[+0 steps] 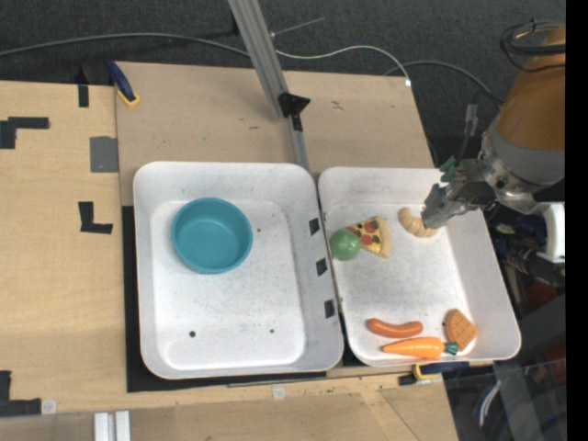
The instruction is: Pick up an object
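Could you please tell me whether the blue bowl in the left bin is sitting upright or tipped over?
Upright. The blue bowl shows its full round rim and inner floor to the camera, resting flat in the left bin.

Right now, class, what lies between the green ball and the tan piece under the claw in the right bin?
In the camera view, the pizza slice lies between the green ball and the tan piece, touching the ball.

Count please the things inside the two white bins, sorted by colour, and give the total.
Blue: 1, bowl
Green: 1, ball
Red: 1, sausage
Orange: 1, carrot
Tan or brown: 2, the piece at the gripper and the cracker
Mixed: 1, pizza slice
Total: 7
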Controlling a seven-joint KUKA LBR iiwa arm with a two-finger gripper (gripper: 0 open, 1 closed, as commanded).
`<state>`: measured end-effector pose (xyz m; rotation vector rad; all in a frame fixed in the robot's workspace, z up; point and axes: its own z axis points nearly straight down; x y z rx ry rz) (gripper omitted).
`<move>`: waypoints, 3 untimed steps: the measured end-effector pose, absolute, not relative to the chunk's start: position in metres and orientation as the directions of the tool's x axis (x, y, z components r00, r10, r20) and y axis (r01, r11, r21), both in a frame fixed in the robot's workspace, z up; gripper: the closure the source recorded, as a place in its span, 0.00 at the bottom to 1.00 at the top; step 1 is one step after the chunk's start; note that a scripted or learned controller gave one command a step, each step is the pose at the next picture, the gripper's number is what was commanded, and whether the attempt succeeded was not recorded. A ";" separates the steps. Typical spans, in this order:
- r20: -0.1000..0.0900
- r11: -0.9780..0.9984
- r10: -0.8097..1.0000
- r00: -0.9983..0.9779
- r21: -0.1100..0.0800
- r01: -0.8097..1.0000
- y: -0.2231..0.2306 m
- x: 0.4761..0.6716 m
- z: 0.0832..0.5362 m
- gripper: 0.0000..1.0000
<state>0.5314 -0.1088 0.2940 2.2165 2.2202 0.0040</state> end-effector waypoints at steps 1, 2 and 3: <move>0.001 0.006 1.000 -0.006 -0.001 1.000 -0.055 0.534 0.288 1.00; 0.001 0.006 1.000 -0.006 -0.004 1.000 -0.007 0.522 0.262 1.00; 0.001 0.006 1.000 -0.006 -0.004 1.000 0.046 0.529 0.248 1.00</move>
